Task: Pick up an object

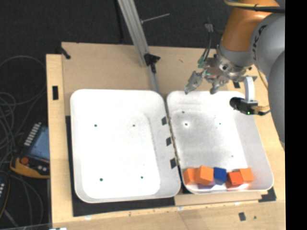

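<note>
Gripper point(203, 86) hangs over far rim of right bin point(249, 128), approx 1 o'clock in frame, fingers point(193, 84) spread apart w/ nothing between them. Blocks sit well apart from it, in a row along near wall of the same bin at approx 5 o'clock: orange block point(191, 175), orange block point(206, 174), blue block point(219, 174), orange-red block point(234, 178), orange block point(246, 174), all touching or just beside each other. Left bin point(115, 143) at 8 o'clock.

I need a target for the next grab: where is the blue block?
The blue block lies in the right bin, at its near edge, between orange blocks on either side.
</note>
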Robot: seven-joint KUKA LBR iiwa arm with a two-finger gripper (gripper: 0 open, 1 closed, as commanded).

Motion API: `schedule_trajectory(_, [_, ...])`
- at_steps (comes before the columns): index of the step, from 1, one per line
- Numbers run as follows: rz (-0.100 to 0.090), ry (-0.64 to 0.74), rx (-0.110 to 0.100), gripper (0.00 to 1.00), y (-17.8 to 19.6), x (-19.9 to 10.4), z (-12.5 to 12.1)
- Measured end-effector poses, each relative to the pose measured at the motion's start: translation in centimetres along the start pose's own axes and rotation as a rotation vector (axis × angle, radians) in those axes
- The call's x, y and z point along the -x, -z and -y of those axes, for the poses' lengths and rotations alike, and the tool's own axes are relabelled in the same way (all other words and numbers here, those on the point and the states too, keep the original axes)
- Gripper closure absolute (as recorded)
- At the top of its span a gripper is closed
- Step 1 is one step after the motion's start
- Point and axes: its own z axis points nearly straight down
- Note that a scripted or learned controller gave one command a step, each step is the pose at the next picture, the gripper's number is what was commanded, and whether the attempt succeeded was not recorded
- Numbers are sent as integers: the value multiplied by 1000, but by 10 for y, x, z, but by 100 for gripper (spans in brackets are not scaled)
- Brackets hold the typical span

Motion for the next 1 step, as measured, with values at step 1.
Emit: schedule_trajectory(1, [2,-8,0,0,23,52,43])
